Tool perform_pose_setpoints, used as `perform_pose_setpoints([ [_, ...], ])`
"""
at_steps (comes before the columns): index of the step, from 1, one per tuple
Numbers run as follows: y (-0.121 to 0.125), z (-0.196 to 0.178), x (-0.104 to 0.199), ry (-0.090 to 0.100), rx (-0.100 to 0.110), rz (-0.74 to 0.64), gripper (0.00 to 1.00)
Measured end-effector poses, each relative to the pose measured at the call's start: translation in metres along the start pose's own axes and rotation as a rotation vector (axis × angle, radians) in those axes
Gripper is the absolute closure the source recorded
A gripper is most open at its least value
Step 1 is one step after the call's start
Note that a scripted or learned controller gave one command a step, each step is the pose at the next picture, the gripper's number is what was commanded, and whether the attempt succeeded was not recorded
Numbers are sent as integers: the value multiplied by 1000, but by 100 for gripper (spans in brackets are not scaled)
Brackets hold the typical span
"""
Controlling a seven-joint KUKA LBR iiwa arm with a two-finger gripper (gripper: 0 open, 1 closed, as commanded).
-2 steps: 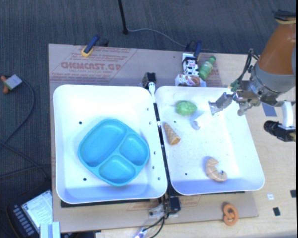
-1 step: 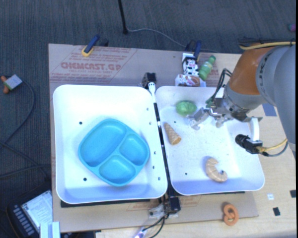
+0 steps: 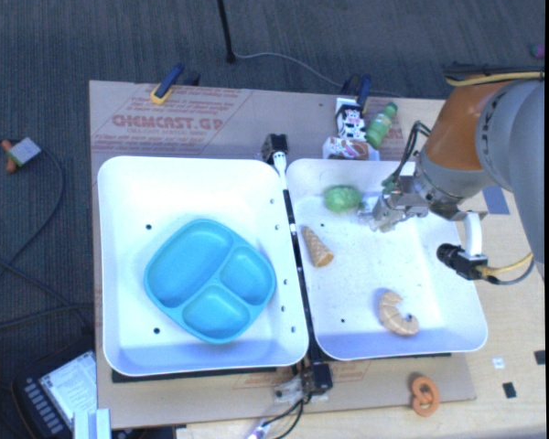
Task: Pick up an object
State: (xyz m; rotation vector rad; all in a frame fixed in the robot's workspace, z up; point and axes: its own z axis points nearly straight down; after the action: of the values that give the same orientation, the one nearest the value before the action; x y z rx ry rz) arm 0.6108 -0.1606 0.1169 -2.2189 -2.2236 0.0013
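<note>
Two white bins sit side by side on a brown cardboard sheet (image 3: 192, 117), and we record their contents from the near edge outward. Nearest us, outside the bins, a small orange pretzel-shaped toy (image 3: 425, 394) lies on the cardboard by the front edge. Inside the right bin (image 3: 457, 332), a croissant (image 3: 396, 312) rests near the front wall. Further in, a cone-shaped pastry (image 3: 316, 246) lies close to the wall shared with the left bin (image 3: 119, 245). The left bin holds a blue divided plate (image 3: 210, 280) with three compartments, set roughly at its centre.

Toward the back of the right bin we note a green lumpy item (image 3: 343, 198), resembling a vegetable toy. The gripper (image 3: 384, 216) stands low over the bin floor just beside this green item, on its right. The green item is not between the fingers; whether it touches them we cannot tell. We cannot determine whether the fingers are spread or closed, as they are too small and blurred.

Beyond the right bin, a green bottle (image 3: 379, 126) and a small printed carton (image 3: 349, 135) stand on the cardboard. The carton's print is unreadable. Red lettering on the cardboard reads approximately "CHEMCAST GP".
</note>
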Motion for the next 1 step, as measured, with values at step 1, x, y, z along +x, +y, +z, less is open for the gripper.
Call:
perform_pose_setpoints([
  [1,-54,-52,-51,-2,0,4,100],
])
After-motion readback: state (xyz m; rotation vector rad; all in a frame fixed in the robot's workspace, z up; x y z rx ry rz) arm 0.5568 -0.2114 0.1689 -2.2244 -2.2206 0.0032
